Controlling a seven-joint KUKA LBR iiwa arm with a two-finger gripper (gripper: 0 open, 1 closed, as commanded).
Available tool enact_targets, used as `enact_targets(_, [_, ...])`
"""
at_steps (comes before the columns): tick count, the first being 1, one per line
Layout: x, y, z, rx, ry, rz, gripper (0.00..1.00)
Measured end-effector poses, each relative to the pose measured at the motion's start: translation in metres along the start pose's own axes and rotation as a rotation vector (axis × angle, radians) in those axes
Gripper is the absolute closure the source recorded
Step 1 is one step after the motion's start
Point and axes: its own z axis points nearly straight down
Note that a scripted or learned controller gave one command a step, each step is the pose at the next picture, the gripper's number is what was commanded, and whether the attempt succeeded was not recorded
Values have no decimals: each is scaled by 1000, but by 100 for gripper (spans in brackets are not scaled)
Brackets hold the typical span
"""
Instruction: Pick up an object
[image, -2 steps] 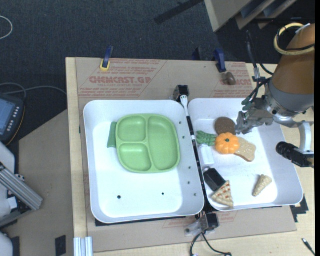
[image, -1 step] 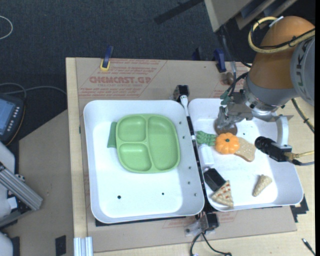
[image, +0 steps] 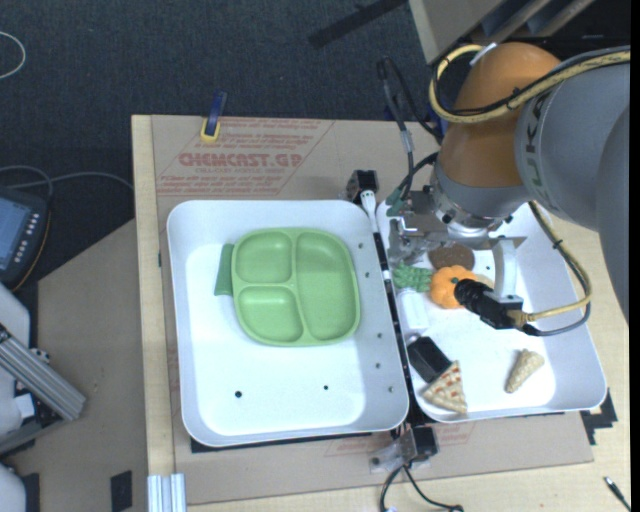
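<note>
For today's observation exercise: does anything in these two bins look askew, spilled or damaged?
Nothing looks spilled or broken. The green divided plate lies flat in the left bin, turned slightly askew to its walls. In the right bin, the pizza slice toy rests against the near-left corner, and the cone-shaped piece lies on its side.

Large grey cylindrical metal arm segment (image: 585, 130), smooth finish. Glossy orange rounded band (image: 500, 85) above the wrist. Yellow-and-black cables (image: 470, 62) loop over the band; another black cable trails down the side. Silver metal end effector (image: 425, 235) assembly with exposed brackets beneath the wrist.
</note>
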Motion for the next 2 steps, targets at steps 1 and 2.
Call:
enact_targets(1, [6,2,2,-1,-2,5,100])
enact_targets(2, [5,0,-17,-8,-3,5,100])
